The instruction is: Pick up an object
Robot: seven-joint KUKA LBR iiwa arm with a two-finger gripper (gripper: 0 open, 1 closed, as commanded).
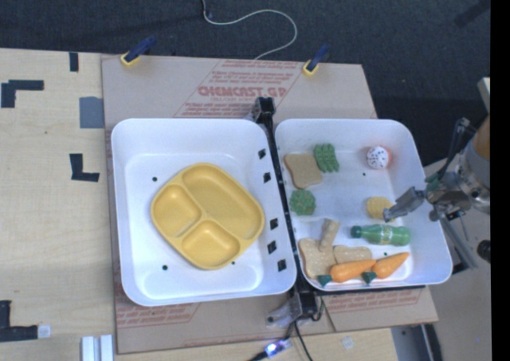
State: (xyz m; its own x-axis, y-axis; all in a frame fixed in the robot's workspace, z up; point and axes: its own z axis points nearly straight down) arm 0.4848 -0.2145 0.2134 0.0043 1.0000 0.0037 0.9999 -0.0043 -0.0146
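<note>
near edge of the right white bin [426,192]: orange plastic carrot [368,268] beside tan bread-shaped pieces [335,254]. just behind, green plastic bottle [382,233] lying on its side. small yellow rounded piece [378,207] sits directly under the gripper [401,205], which reaches in from the right rim, tips low. cannot tell whether the claw is apart or together; nothing visibly held. farther back: green broccoli-like pieces [325,157], white ball [377,158]. left bin holds a yellow divided plastic tray [207,214]. judged step: approach, pre-grasp. next move calls for descent centred on the yellow piece, then closing.
</note>
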